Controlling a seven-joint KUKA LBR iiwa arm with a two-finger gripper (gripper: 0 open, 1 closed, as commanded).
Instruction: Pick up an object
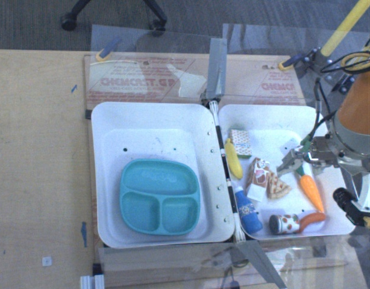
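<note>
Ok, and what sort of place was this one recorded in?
Probably a robotics lab: two shallow white bins on a wooden bench, small toy food like an orange plastic carrot, and a black office-chair base on grey carpet.

Grey carpet floor (245, 2), black chair base (116, 2), tan wooden benchtop (34, 161).

The arm (358, 110) is a rounded grey body with a broad orange band above the wrist. Behind the gripper (291, 159) sits a silver-grey metal block (edges boxy, detail blurred). Black cables (329, 77) loop above it, and a black rounded fitting (348, 202) juts out below and behind the gripper.
</note>
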